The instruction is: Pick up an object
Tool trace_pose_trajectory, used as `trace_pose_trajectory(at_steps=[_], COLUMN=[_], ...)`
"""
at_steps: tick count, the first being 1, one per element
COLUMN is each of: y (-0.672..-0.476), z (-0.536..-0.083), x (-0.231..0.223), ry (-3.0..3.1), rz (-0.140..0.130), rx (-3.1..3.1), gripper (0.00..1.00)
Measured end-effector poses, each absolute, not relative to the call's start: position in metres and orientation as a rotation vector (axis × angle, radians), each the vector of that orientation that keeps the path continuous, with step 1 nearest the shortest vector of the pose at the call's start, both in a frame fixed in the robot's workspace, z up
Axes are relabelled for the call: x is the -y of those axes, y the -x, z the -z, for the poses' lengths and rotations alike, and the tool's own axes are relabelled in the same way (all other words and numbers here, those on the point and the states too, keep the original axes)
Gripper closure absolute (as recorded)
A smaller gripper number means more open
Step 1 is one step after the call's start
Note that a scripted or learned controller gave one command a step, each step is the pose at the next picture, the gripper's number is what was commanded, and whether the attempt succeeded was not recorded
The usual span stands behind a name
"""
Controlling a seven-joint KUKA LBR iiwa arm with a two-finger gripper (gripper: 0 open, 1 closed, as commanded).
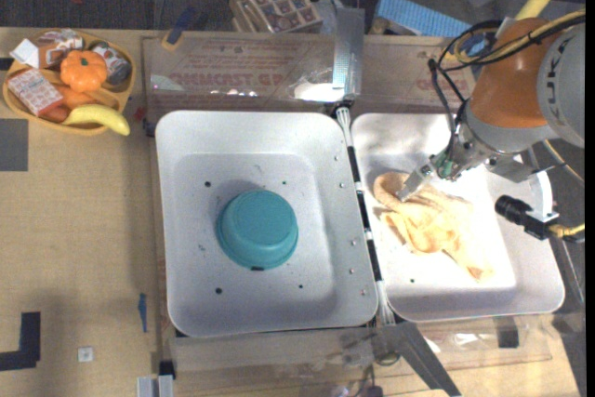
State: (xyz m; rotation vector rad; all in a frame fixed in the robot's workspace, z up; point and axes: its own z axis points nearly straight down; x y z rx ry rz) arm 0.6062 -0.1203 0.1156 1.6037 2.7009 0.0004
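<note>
My gripper (415, 184) low in the right bin (539, 293), tip on the tan cloth (432, 223).
My arm (507, 98) slants down from the frame's right edge; gripper state: cannot tell. The cloth lies crumpled mid-bin, its upper-left end at the tip. Left bin (186, 144) holds an upturned teal bowl (258, 229), centre.

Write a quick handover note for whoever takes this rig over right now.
Pincer: down in the right bin, tip at the upper left of the yellow cloth-like item; its grip can't be judged from this view.
Left bin: teal bowl upside down near the middle, untouched.
Done: arm reached into the right bin.
Left: nothing visibly lifted yet; confirm a grasp, then raise the object.
</note>
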Motion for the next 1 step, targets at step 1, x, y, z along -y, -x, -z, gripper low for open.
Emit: trace_pose_trajectory(at_steps=[1], y=[-0.6075], z=[-0.1257], x=[0.1223], ry=[-1.606], rz=[-0.003], rx=[-2.695], gripper=[1.00])
